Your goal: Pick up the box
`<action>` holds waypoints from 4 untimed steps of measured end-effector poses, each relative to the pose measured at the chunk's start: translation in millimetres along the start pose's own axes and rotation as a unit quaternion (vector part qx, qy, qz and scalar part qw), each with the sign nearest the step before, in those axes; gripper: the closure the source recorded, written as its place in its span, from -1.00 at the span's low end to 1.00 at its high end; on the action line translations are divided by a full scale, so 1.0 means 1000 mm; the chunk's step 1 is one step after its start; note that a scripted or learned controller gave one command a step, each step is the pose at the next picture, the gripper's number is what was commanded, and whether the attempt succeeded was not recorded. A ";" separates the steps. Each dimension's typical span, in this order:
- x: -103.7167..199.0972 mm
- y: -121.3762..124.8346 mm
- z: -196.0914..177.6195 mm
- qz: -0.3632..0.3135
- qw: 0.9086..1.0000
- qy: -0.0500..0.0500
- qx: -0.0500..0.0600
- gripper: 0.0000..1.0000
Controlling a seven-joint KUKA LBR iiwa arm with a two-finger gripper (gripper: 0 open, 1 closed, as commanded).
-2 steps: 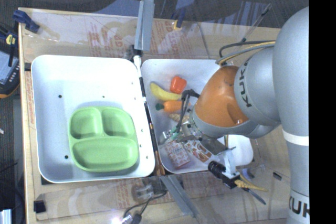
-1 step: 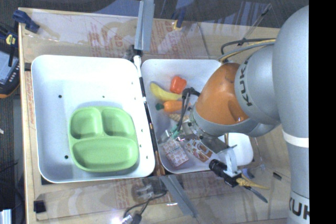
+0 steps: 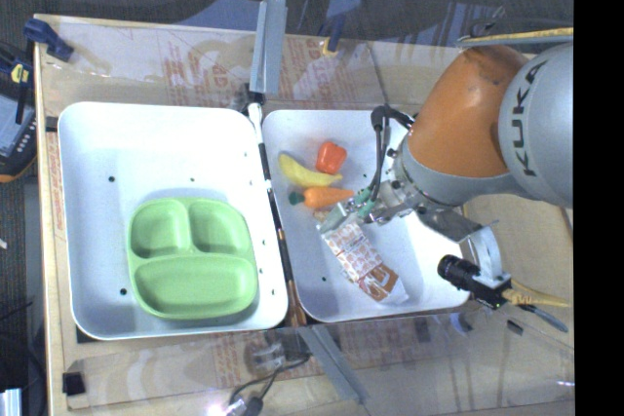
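Note:
The box (image 3: 363,262) is a flat carton with a red and white print and a brown end. It lies at a slant on the floor of the right bin (image 3: 429,292), towards the front. My gripper (image 3: 352,212) comes down from the grey and orange arm (image 3: 468,127) and sits over the box's upper left end, close to it or touching it. The wrist hides the contact point.
A carrot (image 3: 322,198), a yellow banana (image 3: 304,173) and a small red-orange pepper (image 3: 331,156) lie just left of and behind the gripper in the right bin. A green divided tray (image 3: 192,258) rests in the left bin (image 3: 97,141).

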State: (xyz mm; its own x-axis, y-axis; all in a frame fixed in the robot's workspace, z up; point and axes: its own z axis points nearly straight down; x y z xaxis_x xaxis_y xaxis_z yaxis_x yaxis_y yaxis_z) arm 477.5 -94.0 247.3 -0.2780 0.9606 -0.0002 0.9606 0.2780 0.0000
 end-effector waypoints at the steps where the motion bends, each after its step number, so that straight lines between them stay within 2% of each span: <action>1: 0.038 0.042 0.041 0.076 0.997 0.001 0.003 1.00; 2: 0.032 0.010 0.043 0.054 0.999 0.001 0.002 1.00; 3: -0.008 0.007 0.053 0.076 0.997 0.000 0.002 1.00; 4: 0.018 0.009 0.034 0.082 0.997 0.000 0.001 1.00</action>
State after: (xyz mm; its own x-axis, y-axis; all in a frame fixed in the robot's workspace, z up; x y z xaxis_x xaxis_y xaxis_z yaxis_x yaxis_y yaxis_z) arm 480.8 -73.8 213.3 -0.1171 0.9931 -0.0011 0.9931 0.1171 -0.0024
